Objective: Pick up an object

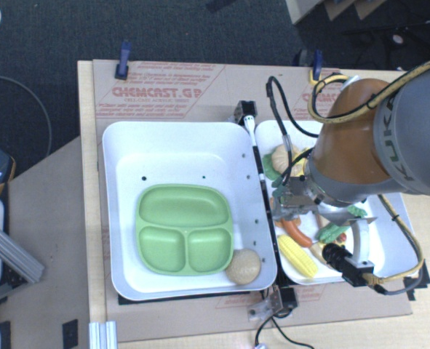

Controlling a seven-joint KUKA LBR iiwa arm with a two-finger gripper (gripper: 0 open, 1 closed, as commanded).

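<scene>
Camera view looks down on the arm (378,140), grey with an orange band, which reaches in from the right and covers much of the right bin (393,249). The left bin (127,147) lies beside it, their edges touching. A green divided tray (185,227) with three compartments rests on the floor of the left bin, and a tan round potato (244,265) lies against the tray's lower right corner. The gripper (296,201) hangs low over the left side of the right bin, above a cluster of toy foods; whether it is released or clenched cannot be told, as the wrist hides it. Just below it lie an orange carrot (296,231) and a yellow corn cob (297,256), side by side. A pale round piece (279,160) sits near the bin's upper left.
</scene>
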